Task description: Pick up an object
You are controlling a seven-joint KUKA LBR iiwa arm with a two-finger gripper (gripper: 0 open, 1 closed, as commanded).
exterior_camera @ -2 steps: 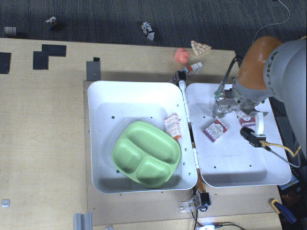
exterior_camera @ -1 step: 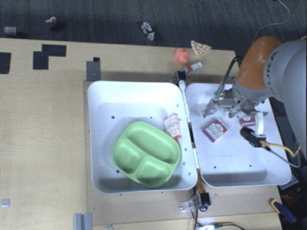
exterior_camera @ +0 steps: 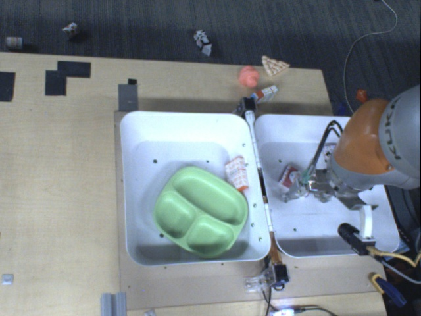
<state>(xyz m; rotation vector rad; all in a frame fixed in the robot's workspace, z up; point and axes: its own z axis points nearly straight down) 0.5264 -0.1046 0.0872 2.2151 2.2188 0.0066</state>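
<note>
Jaws (exterior_camera: 294, 191) low in rt bin (exterior_camera: 329, 239) by maybe a red packet (exterior_camera: 287, 174), grip state unclear; wood bench (exterior_camera: 59, 196), dark carpet (exterior_camera: 145, 12) behind.

In the left bin (exterior_camera: 131, 176), a green divided plate (exterior_camera: 200, 209) fills the near middle, a small packet (exterior_camera: 237, 171) at its far right edge; bare floor runs along the far and left walls
</note>
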